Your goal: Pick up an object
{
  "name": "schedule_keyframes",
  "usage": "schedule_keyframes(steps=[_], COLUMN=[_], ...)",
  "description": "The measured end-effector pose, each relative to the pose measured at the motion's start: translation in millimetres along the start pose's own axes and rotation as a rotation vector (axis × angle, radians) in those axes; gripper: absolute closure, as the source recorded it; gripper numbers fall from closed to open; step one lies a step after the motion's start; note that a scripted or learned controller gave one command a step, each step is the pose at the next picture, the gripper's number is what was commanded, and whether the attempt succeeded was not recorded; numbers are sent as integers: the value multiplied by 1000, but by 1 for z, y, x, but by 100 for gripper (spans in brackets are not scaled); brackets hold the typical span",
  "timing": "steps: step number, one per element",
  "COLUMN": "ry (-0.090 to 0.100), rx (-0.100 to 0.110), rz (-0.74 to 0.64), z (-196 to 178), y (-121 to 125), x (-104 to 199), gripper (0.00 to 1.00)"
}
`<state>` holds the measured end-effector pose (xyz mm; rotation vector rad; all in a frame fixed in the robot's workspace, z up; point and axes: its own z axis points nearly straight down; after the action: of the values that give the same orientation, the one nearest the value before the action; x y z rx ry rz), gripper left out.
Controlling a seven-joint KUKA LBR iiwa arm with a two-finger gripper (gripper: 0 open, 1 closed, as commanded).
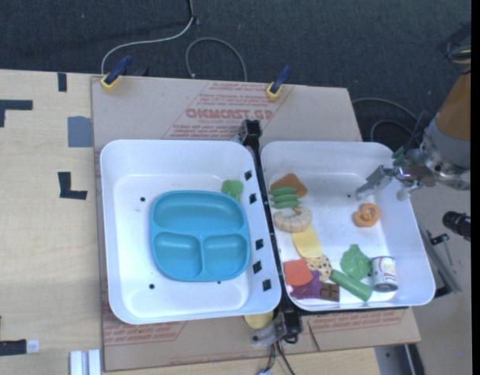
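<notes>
Lying in the right bin [396,156], the orange ring [366,215] is round, so no long axis shows. Reaching from the right, the arm [451,131] hangs low, its gripper [381,180] spread apart, grasping nothing, just beyond the ring.

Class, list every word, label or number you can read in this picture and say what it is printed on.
Red print on the cardboard sheet under the bins: too blurred to read with certainty.
Label on the small can: too small to read.
</notes>
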<state>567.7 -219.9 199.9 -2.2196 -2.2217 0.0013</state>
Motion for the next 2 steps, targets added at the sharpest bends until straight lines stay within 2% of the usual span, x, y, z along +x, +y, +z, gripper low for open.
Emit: schedule_keyframes(steps=[1, 2], ry=[3, -5], rx=[10, -6], rz=[1, -3], z=[106, 114], y=[-16, 15], x=[-3, 41], gripper=[0, 0])
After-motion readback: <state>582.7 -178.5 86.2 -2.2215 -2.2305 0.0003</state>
